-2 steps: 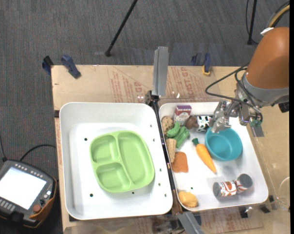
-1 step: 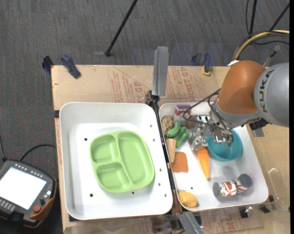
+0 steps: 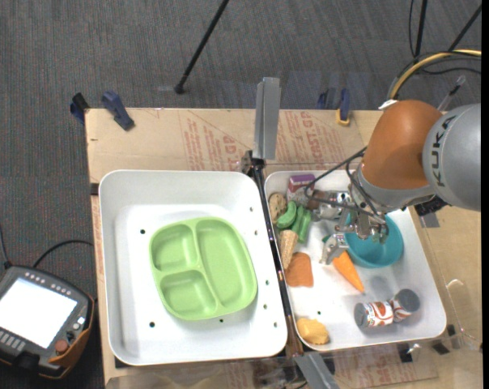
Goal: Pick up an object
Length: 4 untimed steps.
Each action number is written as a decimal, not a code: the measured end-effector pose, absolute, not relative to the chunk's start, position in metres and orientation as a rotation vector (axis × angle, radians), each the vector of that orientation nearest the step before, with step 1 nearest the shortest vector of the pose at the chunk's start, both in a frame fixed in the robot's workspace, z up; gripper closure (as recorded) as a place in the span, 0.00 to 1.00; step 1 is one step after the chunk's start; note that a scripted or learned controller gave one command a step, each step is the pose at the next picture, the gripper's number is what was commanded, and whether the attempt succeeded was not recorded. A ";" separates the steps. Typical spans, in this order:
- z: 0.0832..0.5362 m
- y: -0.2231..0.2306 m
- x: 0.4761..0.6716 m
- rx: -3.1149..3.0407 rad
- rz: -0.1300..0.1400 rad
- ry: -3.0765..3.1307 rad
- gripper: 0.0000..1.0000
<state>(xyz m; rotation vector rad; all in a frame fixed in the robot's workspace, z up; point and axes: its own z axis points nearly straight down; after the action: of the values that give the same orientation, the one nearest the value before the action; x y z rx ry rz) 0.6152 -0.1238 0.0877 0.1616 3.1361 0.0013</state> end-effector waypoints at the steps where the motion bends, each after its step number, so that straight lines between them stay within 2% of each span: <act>1: 0.087 -0.142 0.542 0.234 0.001 3.135 0.00; 2: 0.097 -0.141 0.544 0.226 0.003 3.134 1.00; 3: 0.096 -0.140 0.543 0.225 0.003 3.135 0.00; 4: 0.087 -0.111 0.600 0.357 0.004 3.121 0.00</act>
<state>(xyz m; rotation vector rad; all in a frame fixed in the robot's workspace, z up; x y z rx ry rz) 0.5998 -0.1106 0.0871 0.3569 3.1209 0.0036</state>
